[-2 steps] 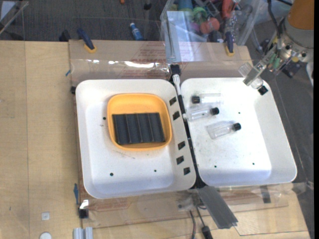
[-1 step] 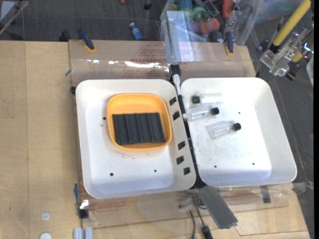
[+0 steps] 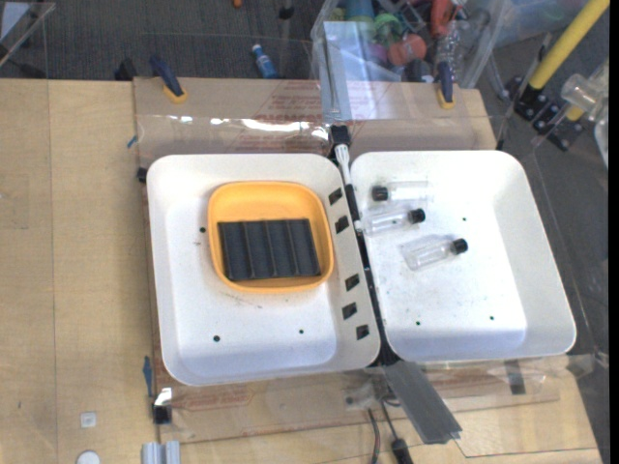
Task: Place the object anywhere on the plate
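Wooden bench [image 3: 68, 259] fills most of the camera view, with dark carpet floor along the top edge. Two white bins sit side by side at centre: left bin [image 3: 184, 346] and right bin [image 3: 542, 327], edges touching down the middle. Five small black tabs [image 3: 350, 309] run along that seam.

Task objects: three clear vials with black caps, all in the upper left part of the right bin, lying on their sides. Top vial [image 3: 398, 192] has its cap pointing left. Middle vial [image 3: 392, 218] lies just below it, cap pointing right, its clear end close to the seam. Bottom vial [image 3: 433, 250] lies lower right of those, cap pointing right and slightly up. Glass is see-through, so the bodies are faint against the white. None touch each other.

One orange plate [image 3: 224, 211], a rounded square, sits in the upper middle of the left bin. One black ribbed insert [image 3: 269, 249] lies flat inside it and covers most of its floor. No vial is on the plate.

Gripper state: cannot tell.

Background count: one clear box of colourful toys [image 3: 406, 17] at upper right, one yellow pole [image 3: 571, 32] at far upper right, two blue clamps [image 3: 166, 77] on the bench's top edge.
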`<act>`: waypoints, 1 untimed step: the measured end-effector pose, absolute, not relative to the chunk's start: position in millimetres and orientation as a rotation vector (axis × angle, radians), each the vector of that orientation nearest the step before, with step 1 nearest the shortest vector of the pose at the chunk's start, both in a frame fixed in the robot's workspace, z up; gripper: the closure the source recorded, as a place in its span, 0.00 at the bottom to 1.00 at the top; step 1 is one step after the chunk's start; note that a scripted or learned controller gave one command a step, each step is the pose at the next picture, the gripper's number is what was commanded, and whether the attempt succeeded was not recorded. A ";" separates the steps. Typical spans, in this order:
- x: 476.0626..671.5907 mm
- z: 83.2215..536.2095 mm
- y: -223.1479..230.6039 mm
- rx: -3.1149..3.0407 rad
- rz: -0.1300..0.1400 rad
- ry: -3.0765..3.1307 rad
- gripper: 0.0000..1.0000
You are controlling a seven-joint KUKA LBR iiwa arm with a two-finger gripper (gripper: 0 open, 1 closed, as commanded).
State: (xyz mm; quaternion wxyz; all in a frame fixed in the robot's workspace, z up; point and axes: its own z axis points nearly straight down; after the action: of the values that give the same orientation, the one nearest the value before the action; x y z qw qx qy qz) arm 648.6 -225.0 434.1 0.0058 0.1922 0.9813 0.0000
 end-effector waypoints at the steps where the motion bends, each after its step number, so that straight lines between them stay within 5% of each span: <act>1: 658.5 436.9 -225.4 0.661 0.002 3.060 1.00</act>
State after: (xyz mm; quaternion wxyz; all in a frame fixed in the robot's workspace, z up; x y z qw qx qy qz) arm 658.5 -225.4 436.9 0.0055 0.2113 0.9774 0.0006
